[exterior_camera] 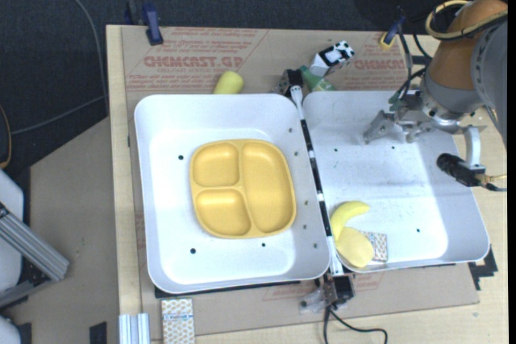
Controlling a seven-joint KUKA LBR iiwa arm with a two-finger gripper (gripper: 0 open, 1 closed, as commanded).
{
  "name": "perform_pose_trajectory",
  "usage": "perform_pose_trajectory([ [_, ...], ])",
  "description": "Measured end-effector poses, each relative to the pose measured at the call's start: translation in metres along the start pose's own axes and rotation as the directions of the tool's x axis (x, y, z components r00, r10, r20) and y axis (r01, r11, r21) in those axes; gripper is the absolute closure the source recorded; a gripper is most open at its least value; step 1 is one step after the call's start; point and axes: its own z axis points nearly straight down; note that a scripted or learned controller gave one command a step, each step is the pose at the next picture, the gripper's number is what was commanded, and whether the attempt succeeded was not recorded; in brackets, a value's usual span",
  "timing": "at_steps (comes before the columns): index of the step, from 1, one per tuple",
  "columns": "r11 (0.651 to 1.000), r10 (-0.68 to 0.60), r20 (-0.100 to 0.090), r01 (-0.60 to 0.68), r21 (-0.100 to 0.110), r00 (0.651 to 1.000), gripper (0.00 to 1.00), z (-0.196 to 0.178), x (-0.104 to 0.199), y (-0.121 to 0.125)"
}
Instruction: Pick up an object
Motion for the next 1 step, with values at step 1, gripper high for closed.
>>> perform_pose_trajectory([
  [1,1.000,0.000,-0.002,0.000,0.004,1.000,0.00,0.0105,0.0413,-0.0888],
])
